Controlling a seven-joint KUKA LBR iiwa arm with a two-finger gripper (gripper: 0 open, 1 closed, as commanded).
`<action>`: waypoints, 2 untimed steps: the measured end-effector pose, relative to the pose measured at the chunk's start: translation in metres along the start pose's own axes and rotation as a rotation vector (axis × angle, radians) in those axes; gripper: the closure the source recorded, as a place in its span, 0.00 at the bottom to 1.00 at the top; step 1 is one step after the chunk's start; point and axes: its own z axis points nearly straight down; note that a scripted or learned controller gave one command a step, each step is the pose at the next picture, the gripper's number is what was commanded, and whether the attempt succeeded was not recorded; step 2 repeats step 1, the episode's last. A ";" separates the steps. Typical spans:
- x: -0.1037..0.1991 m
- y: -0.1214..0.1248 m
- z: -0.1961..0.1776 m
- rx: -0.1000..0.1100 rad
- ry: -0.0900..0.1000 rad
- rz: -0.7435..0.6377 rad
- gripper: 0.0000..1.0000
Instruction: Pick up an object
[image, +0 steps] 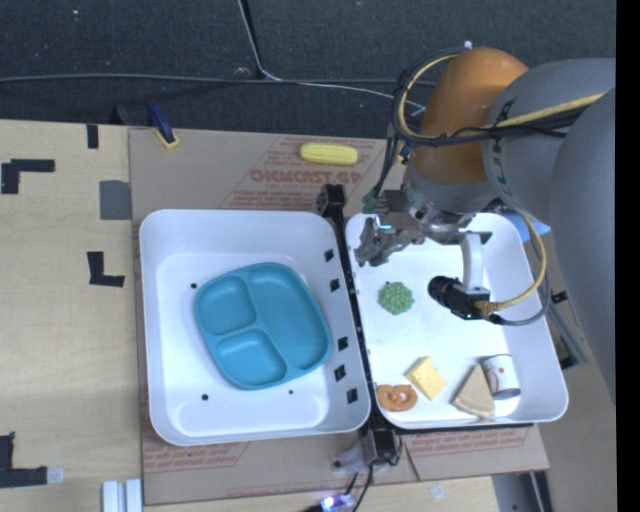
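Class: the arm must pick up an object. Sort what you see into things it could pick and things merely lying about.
Could pick: green broccoli piece, cheese wedge, pretzel, sandwich piece, small can.

Lying about: blue divided plate, yellow corn cob.

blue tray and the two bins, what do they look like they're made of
Blue divided tray: seemingly moulded plastic, matte to slightly satin, judging by its even colour and soft rounded compartment ridges. Left bin and right bin: probably thin formed plastic, smooth and faintly glossy, with rounded corners and light sheen; coated metal can't be excluded.

Glossy white plastic bins (160, 330); smooth blue plastic tray (262, 323); matt cardboard underlay (250, 170).
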 end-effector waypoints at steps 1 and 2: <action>0.059 0.019 0.004 -0.001 0.000 0.000 1.00; 0.059 0.019 0.004 -0.001 0.000 0.000 1.00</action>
